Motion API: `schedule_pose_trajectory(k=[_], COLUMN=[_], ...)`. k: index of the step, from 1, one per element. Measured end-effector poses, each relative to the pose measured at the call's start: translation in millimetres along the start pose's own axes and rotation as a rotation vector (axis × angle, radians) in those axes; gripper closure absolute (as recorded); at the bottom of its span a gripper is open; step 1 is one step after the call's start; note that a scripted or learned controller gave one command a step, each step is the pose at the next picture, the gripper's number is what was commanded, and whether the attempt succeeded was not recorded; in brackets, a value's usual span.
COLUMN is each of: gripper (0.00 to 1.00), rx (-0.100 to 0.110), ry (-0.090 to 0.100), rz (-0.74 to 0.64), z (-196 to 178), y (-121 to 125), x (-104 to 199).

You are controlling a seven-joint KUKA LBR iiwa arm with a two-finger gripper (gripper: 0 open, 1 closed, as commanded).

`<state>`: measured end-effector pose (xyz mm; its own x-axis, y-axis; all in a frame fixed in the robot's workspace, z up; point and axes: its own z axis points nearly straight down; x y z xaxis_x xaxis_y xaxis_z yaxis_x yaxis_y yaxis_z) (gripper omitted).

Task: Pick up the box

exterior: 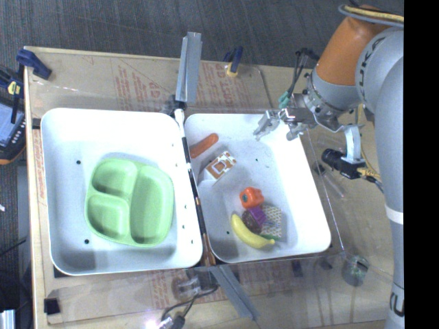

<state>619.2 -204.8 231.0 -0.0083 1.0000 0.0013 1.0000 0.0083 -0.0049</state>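
Note:
The box (220,165) is small, brown and white, and lies tilted in the right bin (302,177) near its upper left part, just below a hot dog (203,144). My gripper (280,125) hangs over the right bin's upper right corner, well to the right of the box and apart from it. Its two fingers are spread, and nothing sits between them.
Lower in the right bin lie an orange toy (251,197), a purple item (254,217), a mesh piece (273,218) and a banana (250,233). The left bin (62,136) holds a green divided plate (130,201). Clamps and a metal bar (188,66) stand along the bench's far edge.

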Motion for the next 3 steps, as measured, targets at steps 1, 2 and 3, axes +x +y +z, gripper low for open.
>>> schedule_pose_trajectory(k=[1,2,3], gripper=[0.00,0.00,0.00], rx=[-0.001,-0.001,-0.012], ry=[0.000,-0.001,-0.004], rz=[-0.201,-0.129,-0.126], z=[70.2,97.7,135.8], y=[-60.4,-106.9,-138.5], x=[-4.7,-4.2,-4.5])
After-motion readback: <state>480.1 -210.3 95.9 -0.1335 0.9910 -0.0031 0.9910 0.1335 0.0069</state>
